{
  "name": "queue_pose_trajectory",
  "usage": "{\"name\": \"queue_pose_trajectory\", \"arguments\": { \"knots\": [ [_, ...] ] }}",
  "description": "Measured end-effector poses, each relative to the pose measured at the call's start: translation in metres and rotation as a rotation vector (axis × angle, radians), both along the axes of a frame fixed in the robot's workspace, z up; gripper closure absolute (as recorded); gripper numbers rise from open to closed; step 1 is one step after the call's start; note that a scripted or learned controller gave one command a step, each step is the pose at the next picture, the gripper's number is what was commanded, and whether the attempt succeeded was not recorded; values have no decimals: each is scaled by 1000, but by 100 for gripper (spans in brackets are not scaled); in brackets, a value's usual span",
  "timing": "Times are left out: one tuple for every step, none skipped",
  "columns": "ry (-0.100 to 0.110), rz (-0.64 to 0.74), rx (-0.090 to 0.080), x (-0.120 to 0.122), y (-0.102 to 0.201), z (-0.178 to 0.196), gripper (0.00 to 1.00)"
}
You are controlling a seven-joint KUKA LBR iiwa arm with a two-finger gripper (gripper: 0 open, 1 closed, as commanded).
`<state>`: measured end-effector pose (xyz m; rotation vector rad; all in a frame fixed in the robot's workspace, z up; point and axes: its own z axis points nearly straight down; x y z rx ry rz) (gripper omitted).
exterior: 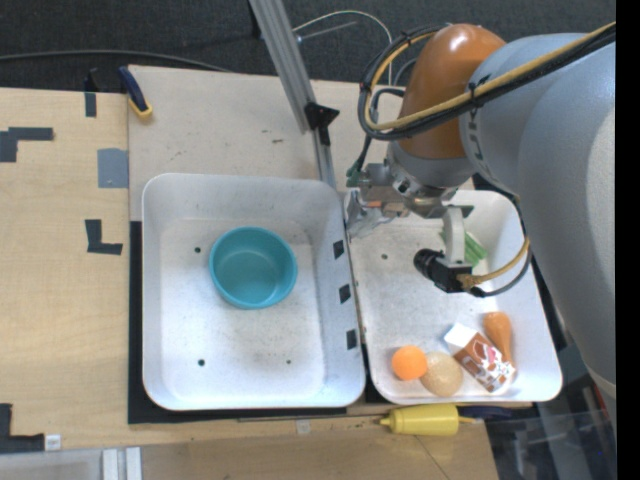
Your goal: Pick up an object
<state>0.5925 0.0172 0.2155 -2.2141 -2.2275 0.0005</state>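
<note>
My gripper [368,206] hangs over the far left corner of the right bin [390,298], close to the wall shared by the two bins. The wrist covers it from above. In that bin's near right corner lie an orange ball [408,363], a pale round thing [441,375], a brown and red packet [486,361], a small white piece [461,335] and an orange carrot-shaped thing [499,330]. A green thing [476,252] peeks out by the bin's right wall, partly hidden by the arm. A teal bowl [252,266] stands upright in the left bin [170,268].
A yellow bottle [424,421] lies on the bench just in front of the right bin. A grey metal pole [283,53] slants up from behind the bins. The big grey arm covers the right side of the view.
</note>
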Motion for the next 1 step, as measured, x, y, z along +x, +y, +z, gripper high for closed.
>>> {"name": "queue_pose_trajectory", "arguments": {
  "knots": [
    [-1, 0, 1, 18, 45, 13, 100]
  ]
}}
